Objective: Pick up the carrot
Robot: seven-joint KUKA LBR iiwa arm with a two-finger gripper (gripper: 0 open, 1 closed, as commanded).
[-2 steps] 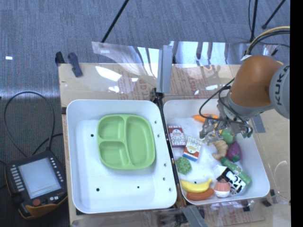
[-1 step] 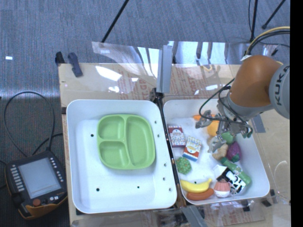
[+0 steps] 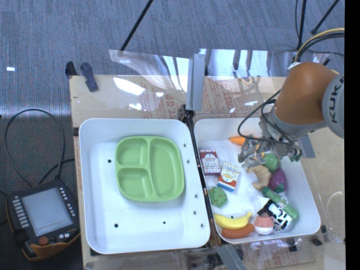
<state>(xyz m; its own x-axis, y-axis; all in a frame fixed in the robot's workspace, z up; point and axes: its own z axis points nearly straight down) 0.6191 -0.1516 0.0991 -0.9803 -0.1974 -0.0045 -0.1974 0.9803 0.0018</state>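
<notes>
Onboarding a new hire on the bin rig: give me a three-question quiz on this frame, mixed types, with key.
1. True or false: the light green three-compartment plastic plate lies in the left white bin.
2. Which lies nearest the gripper? A) yellow toy banana B) orange toy carrot C) small red-and-white carton
3. Fill in: the tan toy croissant lies beside the ____ toy fruit in the right white bin.

Key: 1 true; 2 B; 3 purple.
</notes>
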